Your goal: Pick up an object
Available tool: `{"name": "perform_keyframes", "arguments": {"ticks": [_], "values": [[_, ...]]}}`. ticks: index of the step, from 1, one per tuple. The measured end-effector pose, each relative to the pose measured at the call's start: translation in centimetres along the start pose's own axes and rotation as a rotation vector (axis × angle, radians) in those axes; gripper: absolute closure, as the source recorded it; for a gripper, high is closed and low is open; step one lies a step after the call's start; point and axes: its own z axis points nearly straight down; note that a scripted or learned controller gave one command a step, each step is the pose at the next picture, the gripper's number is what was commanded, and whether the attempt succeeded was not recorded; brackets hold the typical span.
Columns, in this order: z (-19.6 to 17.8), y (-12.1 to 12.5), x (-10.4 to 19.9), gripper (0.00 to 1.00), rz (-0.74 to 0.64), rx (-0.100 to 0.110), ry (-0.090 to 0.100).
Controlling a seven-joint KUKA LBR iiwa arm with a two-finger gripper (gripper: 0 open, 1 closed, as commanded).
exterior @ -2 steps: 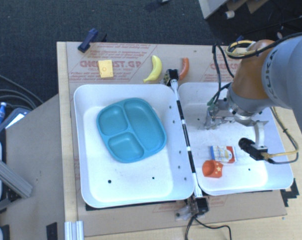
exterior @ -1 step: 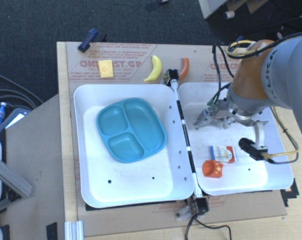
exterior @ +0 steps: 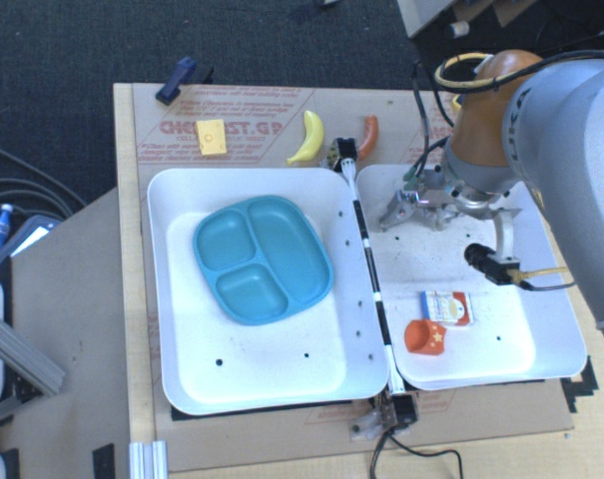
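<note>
Nearest the front of my right bin point(exterior: 551, 362) lies an orange-red toy piece point(exterior: 425, 337), touching the small white carton with red and blue print point(exterior: 447, 307) just behind it, while the blue sectioned plate point(exterior: 263, 257) lies alone in my left bin point(exterior: 172, 297). My claw point(exterior: 418, 206) hangs further back over the rear of the right bin, well apart from both small things, and whether its fingers are parted or closed I cannot tell. Beyond the bins, on the cardboard point(exterior: 242, 123), lie a yellow banana point(exterior: 308, 138), an orange chilli-like piece point(exterior: 367, 136) and a yellow tag point(exterior: 212, 139).
</note>
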Motion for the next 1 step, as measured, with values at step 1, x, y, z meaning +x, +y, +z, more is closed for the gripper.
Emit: {"name": "perform_keyframes", "arguments": {"ticks": [1], "values": [[-0.02,2.52,0.00,0.00,-0.001,-0.001,0.000]]}}
